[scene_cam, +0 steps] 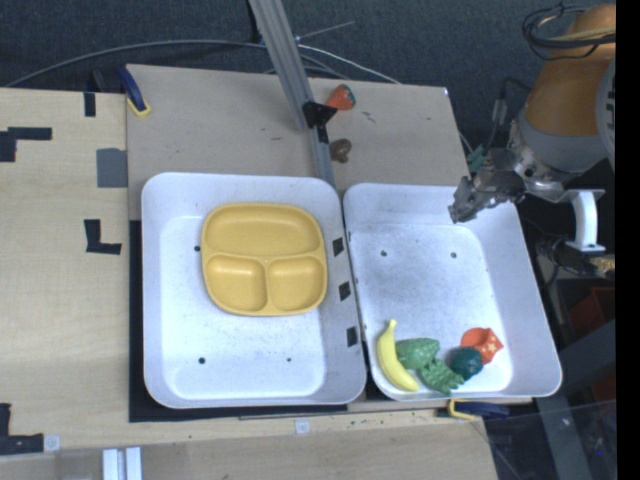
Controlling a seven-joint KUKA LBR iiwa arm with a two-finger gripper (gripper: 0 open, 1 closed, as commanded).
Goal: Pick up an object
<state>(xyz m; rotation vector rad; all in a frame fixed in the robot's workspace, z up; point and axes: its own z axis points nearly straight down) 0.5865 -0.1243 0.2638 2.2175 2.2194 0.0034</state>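
My gripper [466,208] hangs over the far right corner of the right bin [430,268], just inside its far rim, and nothing sits between its tips; from this slant I cannot tell how they stand. The things to pick lie huddled at the near edge of that bin, well apart from me: a yellow banana [392,360] toward the middle, two green pieces [425,360] touching it on its right, a dark teal ball [465,362] beside those, and an orange-red piece [483,341] against the ball. In the left bin [170,348] a yellow divided plate [265,258] rests toward the far edge.
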